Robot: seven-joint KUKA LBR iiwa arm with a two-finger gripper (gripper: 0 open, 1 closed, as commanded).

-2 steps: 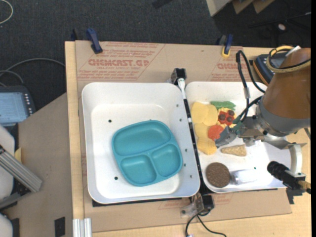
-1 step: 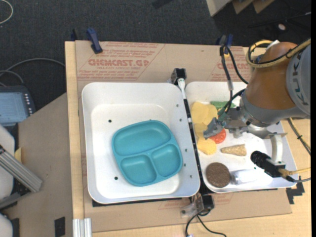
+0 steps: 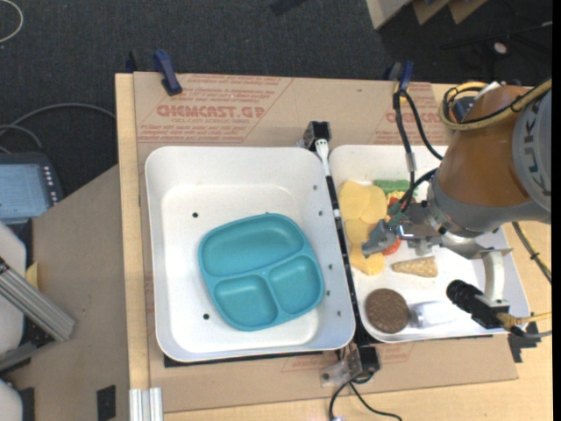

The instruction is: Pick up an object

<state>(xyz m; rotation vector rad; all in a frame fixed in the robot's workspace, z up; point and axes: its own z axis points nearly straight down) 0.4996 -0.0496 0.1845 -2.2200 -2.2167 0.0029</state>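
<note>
2 shallow white bins sit side by side, and the pincer point(image 3: 380, 240) hangs low over the right white bin point(image 3: 364, 158), close to its left wall. Whether the pincer is open or closed cannot be told, because its grey metal tip blurs into the things beneath it. A small orange piece point(image 3: 375, 251) lies right at the tip and partly under it. Contact cannot be made out, and nothing shows the piece as gripped.

Just left of the pincer and past it toward the far wall spreads a pale yellow floppy sheet point(image 3: 361, 207), with its near part overlapped by the pincer. Farther out lies a green strip point(image 3: 391, 184), whose right end is cut off by a cable and the grey and orange arm point(image 3: 491, 160). A tiny red bit point(image 3: 397, 205) beside the pincer is too small to identify.

On the near side, just right of the tip, rests a tan wedge-shaped piece point(image 3: 415, 267). Nearer still lies a brown round disc point(image 3: 386, 310), and beside it a small clear thing point(image 3: 427, 314) of unclear shape. The arm hides much of this bin's right half.

Well to the pincer's left, a teal 3-compartment plastic plate point(image 3: 260, 270) lies in the left white bin point(image 3: 175, 200).
</note>
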